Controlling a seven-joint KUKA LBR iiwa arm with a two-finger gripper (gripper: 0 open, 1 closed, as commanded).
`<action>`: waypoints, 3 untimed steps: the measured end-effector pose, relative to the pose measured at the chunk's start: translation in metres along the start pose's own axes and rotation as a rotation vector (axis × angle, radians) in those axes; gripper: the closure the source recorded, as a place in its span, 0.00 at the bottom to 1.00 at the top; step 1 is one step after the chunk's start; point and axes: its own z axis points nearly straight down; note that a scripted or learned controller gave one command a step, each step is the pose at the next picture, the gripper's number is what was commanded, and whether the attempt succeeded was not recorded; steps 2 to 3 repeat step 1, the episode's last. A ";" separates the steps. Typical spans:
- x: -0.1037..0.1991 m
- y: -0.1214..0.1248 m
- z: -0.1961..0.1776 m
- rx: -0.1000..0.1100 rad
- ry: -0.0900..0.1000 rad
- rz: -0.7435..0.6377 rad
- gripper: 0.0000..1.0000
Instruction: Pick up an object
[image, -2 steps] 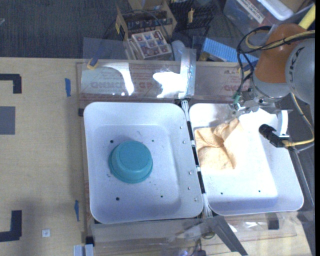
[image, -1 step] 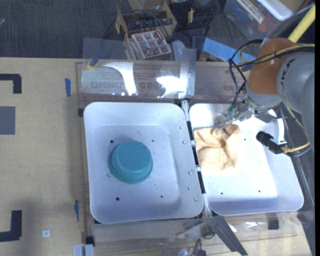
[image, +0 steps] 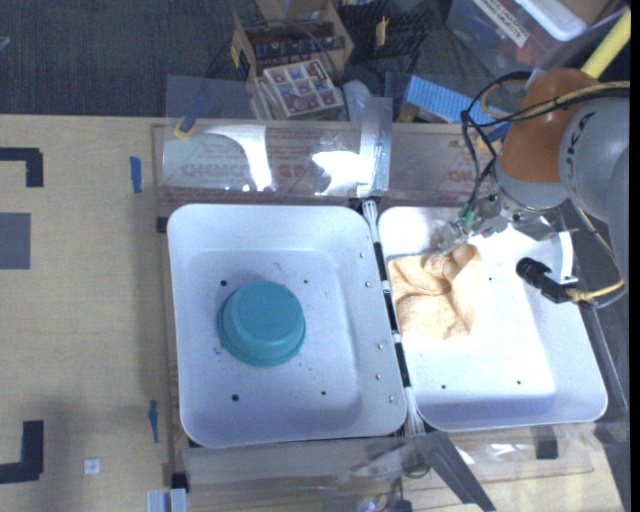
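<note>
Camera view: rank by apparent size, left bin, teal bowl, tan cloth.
1. Left bin, clearly largest.
2. Tan cloth, crumpled in the right bin.
3. Teal bowl.
Cloth and bowl look close; the gripper is over the cloth's top end, so that order is unsure.

Wooden bench (image: 80, 330) fills left and bottom of frame, light tan. Two shallow white bins sit on it side by side, touching at centre. Left bin (image: 190, 250) centre-left, right bin (image: 580, 400) centre-right. Black angle marks (image: 28, 165) on the bench at upper left and lower left, grey square (image: 14, 241) at left edge. Bits of blue tape (image: 135, 174) near the left bin's upper and lower left corners. Clear plastic sheet (image: 270, 160) lies along the bins' top edge.
</note>
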 end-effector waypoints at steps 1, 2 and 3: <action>0.047 0.014 -0.095 0.010 0.003 0.137 1.00; 0.047 0.014 -0.095 0.010 0.003 0.137 1.00; 0.047 0.014 -0.095 0.010 0.003 0.137 1.00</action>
